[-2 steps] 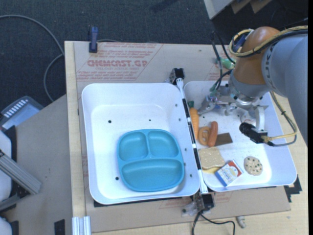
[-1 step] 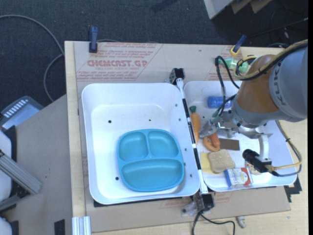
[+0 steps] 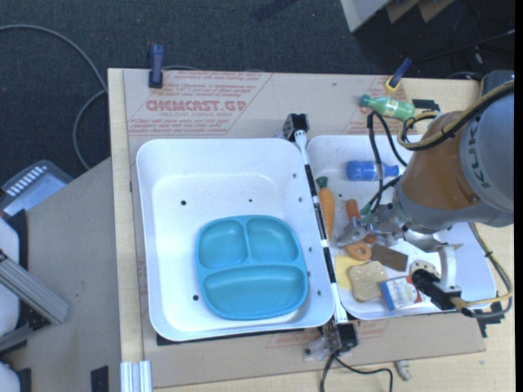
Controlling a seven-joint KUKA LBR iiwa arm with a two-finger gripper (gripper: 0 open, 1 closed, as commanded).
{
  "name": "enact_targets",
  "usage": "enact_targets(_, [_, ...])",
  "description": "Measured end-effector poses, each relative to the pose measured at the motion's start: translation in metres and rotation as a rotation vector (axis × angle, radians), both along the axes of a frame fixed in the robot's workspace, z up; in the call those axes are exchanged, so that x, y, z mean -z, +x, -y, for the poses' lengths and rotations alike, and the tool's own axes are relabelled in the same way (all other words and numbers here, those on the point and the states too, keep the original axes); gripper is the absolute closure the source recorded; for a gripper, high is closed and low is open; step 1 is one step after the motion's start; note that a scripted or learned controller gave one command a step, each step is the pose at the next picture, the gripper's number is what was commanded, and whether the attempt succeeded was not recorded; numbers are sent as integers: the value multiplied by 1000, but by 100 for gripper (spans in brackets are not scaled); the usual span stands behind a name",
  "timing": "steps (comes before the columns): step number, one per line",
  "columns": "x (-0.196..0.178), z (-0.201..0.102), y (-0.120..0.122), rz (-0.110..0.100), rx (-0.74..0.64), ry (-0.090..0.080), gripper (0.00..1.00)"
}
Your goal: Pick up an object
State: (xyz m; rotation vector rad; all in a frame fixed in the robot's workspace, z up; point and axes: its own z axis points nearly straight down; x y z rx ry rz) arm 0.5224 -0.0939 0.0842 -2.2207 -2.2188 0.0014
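My gripper (image 3: 356, 232) is down low in the right bin (image 3: 341, 144), near its left side, with the grey and orange arm (image 3: 441, 178) coming in from the right. It hovers among small items: an orange carrot (image 3: 327, 207) just to its left, a small red-orange piece (image 3: 352, 209) just above it, and a round tan piece (image 3: 357, 252) just below it. A blue cylinder (image 3: 360, 170) lies farther back. A bread slice (image 3: 367, 279), a brown block (image 3: 391, 258) and a blue-and-white packet (image 3: 398, 293) lie toward the front. Whether anything is gripped is hidden.
The left bin (image 3: 163, 163) holds a light blue divided plate (image 3: 251, 265). A green object (image 3: 388, 105) and cables lie on the bench behind the right bin. The arm covers the right bin's middle and right side.
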Motion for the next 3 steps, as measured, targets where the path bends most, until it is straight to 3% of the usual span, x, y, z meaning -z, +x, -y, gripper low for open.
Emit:
enact_targets(1, [-1,22,72,4,-1,-2,0])
enact_targets(2, [-11,21,73,6,-1,-2,100])
enact_targets(3, [-101,-66,27,3,-2,0,100])
